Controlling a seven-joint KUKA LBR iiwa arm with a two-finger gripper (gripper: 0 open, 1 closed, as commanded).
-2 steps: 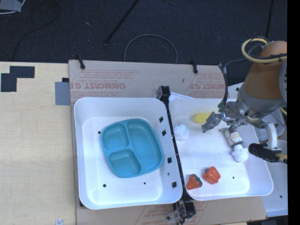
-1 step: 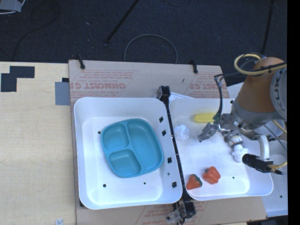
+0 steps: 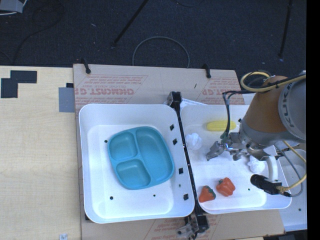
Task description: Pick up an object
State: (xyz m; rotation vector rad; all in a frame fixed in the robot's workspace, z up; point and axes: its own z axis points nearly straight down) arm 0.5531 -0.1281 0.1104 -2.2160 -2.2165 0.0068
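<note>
camera view | fingers point(image 3: 216, 152): spread apart, holding nothing | right bin point(image 3: 260, 200): orange pepper point(image 3: 226, 186), yellow banana point(image 3: 219, 126)

Light wooden bench point(image 3: 35, 159) under cardboard sheet point(image 3: 150, 84) bearing two white bins point(image 3: 95, 194)

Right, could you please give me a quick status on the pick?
Gripper low over right bin, nothing seen held. Orange pepper-shaped toy and yellow corn-like piece lie apart from it.
</note>
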